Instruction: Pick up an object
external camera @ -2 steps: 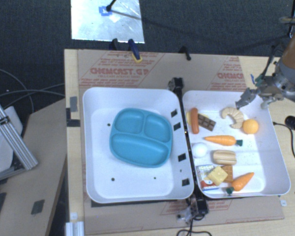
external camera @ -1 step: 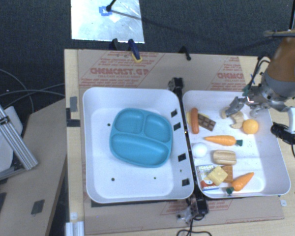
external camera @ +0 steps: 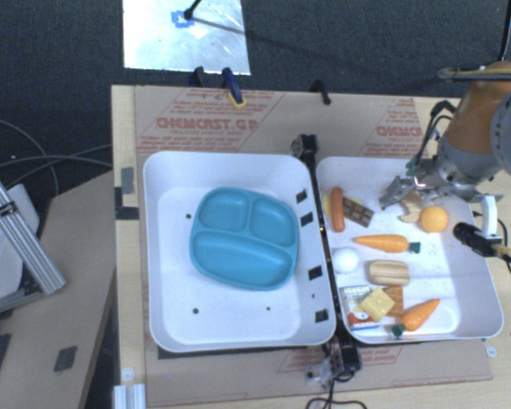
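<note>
My gripper (external camera: 399, 201) is low in the right bin (external camera: 485, 301), near its back, pointing left, and it is open with its two grey fingers splayed. A small pale piece (external camera: 412, 202) lies right at the fingertips; I cannot tell whether they touch it. An orange ball (external camera: 433, 219) sits just to the gripper's right. To its left lie a chocolate bar (external camera: 356, 211) and a sausage (external camera: 336, 209). In front of it lies a carrot (external camera: 383, 243).
Toward the right bin's front are a white egg (external camera: 347, 260), a bread roll (external camera: 387, 272), a cheese wedge (external camera: 376, 302) and a second carrot (external camera: 418, 313). The left bin (external camera: 166, 228) holds a blue divided plate (external camera: 244, 237). A black ridge (external camera: 317, 228) separates the bins.
</note>
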Tool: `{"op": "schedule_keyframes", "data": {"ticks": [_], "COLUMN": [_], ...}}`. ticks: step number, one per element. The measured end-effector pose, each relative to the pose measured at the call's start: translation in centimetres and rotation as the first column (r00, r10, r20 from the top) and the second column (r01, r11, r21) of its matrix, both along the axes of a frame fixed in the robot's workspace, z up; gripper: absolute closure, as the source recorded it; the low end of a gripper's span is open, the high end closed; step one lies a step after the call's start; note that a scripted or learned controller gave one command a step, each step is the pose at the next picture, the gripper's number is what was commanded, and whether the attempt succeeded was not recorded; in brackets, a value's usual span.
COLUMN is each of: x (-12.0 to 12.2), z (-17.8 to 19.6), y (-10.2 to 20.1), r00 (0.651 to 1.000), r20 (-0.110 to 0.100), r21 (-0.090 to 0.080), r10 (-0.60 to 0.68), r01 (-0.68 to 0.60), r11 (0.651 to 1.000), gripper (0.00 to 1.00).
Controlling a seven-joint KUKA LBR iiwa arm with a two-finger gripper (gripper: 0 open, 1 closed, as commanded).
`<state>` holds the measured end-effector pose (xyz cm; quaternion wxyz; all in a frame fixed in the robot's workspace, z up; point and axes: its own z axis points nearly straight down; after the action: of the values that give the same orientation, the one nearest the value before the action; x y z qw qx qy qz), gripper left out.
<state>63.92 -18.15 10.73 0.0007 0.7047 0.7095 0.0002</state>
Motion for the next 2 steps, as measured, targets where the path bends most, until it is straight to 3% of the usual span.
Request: {"op": "schedule_keyframes", "data": {"ticks": [1,2], "x": [0.1,0.2], "z": [-2.2,-1.0], "y": [0.0,0.0], "r00": [1.0,1.0], "r20": [0.001,0.005], "r21": [0.0,-0.001], "r10": [0.0,0.002], "r01": [0.0,-0.002], "r11": [1.0,1.0], "gripper": [0.0,1.0]}}
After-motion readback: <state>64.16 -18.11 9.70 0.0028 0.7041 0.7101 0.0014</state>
